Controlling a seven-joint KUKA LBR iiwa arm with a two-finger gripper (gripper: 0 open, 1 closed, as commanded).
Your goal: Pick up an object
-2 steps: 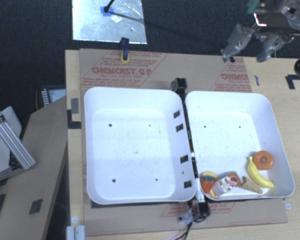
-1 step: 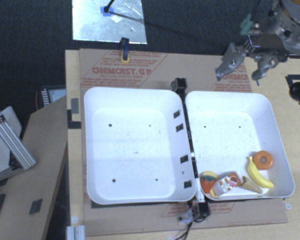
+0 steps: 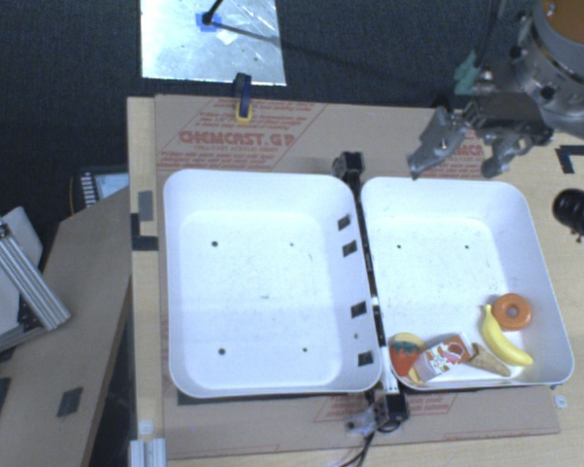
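Note:
My gripper (image 3: 457, 159) hangs above the far edge of the right bin (image 3: 448, 261), its two grey fingers spread apart with nothing between them. Along the near edge of that bin lies a cluster of small objects: a yellow banana (image 3: 501, 339), an orange round piece with a hole (image 3: 512, 310), a red-and-white packet (image 3: 441, 358), an orange-red fruit (image 3: 405, 351) and a tan cone-shaped piece (image 3: 489, 361). The gripper is far from all of them, toward the back.
The left bin (image 3: 258, 280) sits beside the right one, joined by a black clipped divider (image 3: 362, 261). Both rest on a cardboard sheet (image 3: 243, 134). A shiny metal plate (image 3: 214, 27) lies beyond the bench.

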